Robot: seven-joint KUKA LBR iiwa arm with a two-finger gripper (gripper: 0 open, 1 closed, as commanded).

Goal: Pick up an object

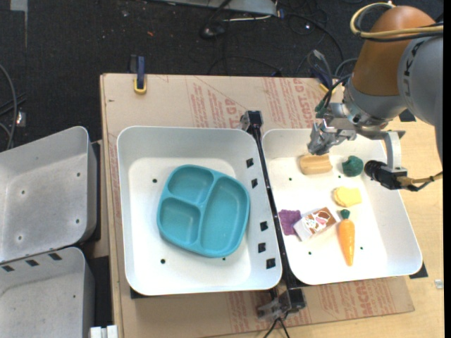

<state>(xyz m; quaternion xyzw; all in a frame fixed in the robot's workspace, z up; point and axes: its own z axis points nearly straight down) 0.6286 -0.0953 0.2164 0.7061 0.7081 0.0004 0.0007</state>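
Left bin: one teal divided plate, lying flat. Right bin: purple piece, small printed carton touching it, tan bread-like piece near the far wall, orange carrot, yellow piece, green piece. Jaws poised just over the tan piece (grip state: cannot tell). All on a brown counter.

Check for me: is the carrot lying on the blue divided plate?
No, the carrot lies in the right bin, beside the small carton, while the blue divided plate sits in the left bin.
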